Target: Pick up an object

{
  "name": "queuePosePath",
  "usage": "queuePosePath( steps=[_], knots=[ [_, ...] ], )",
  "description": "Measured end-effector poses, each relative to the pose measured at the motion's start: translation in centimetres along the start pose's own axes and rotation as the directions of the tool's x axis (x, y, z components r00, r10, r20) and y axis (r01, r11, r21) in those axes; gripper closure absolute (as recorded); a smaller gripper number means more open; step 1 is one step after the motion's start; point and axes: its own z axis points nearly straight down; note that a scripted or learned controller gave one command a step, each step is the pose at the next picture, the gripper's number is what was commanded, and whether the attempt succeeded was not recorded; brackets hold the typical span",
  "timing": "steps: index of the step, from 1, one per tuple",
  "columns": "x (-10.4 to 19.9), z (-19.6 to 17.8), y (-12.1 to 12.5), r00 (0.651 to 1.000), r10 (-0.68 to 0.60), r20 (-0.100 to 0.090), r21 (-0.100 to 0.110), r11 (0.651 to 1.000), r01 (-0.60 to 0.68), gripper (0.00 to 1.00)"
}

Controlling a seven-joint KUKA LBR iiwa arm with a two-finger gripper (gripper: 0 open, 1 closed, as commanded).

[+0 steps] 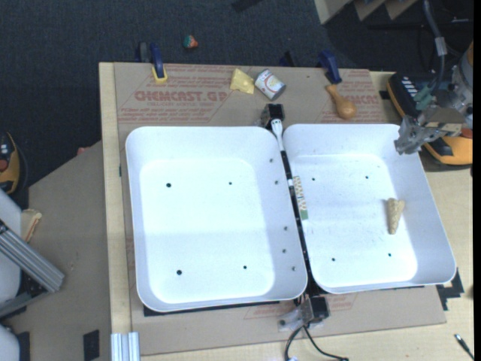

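1. Across the bench's left side, we are finding the left bin (pixel 203 216) lying bare white, holding nothing to grasp.
2. Moving right, we are noting the cone-shaped object (pixel 394 215) lying flat in the right bin (pixel 353 164), well apart from the walls, probably leaving room for an approach.
3. At the bin's upper right corner, the gripper (pixel 409 138) is hovering; blur is keeping us from telling its opening.

Two bins side by side, cone (pixel 394 215) in right bin (pixel 353 145), pincer (pixel 411 137) behind
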Motion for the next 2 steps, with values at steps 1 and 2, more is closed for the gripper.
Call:
queuePosePath(
  steps=[1,2],
  knots=[
    [-10.0,-6.8,3.6,1.0,0.014,0.012,-0.014,1.0,-0.014,1.0],
    [-4.0,5.0,4.9,1.0,0.002,-0.002,0.006,1.0,-0.002,1.0]
  ],
)
